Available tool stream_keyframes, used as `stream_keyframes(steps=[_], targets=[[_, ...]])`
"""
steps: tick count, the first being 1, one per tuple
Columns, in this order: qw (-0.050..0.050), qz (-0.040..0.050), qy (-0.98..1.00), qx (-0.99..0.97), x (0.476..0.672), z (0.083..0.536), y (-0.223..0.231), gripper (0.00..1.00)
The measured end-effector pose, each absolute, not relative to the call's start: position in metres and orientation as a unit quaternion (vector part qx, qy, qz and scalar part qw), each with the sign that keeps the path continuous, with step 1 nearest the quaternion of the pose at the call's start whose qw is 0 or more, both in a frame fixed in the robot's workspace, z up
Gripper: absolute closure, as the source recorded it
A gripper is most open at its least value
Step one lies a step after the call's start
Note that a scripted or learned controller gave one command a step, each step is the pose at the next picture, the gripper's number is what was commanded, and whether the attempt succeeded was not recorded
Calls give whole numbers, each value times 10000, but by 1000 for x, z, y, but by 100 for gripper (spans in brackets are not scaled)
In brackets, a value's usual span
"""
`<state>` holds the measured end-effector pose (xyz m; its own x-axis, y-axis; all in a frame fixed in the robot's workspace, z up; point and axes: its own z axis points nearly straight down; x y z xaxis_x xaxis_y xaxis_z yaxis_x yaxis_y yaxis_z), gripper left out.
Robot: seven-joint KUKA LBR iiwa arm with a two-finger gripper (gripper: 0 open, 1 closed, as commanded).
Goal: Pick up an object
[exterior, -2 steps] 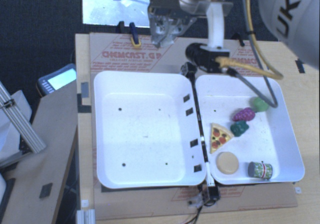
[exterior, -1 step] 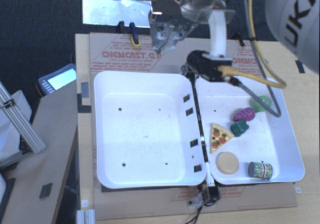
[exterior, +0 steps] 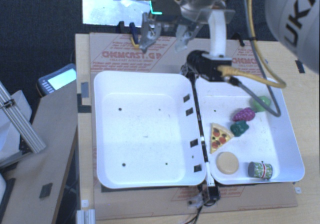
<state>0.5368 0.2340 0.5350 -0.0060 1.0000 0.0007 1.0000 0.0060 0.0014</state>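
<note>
My gripper (exterior: 165,39) hangs high over the cardboard behind the two bins, near the back edge of the left bin (exterior: 107,118). Its fingers (exterior: 147,35) stand open and hold nothing. The right bin (exterior: 292,150) holds a toy pizza slice (exterior: 220,137), a purple bunch of grapes (exterior: 243,114), a dark green piece (exterior: 239,127), a pale green piece (exterior: 261,103), a round tan disc (exterior: 227,162) and a small can (exterior: 260,169) lying on its side. All of these lie well below and to the right of the gripper.
A yellow cable (exterior: 260,75) trails from the wrist across the back of the right bin. A grey device (exterior: 57,80) and a metal rail (exterior: 20,120) sit off the bench at the left.
</note>
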Motion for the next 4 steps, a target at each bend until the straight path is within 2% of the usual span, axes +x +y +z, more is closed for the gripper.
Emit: stream_keyframes(steps=[1, 2, 3, 4], targets=[[8, 22, 7102, 7039, 537, 547, 234, 100], [6, 16, 7107, 7035, 537, 546, 234, 0], [13, 32, 7116, 7026, 537, 558, 234, 100], [10, 26, 7122, 7020, 537, 557, 234, 0]])
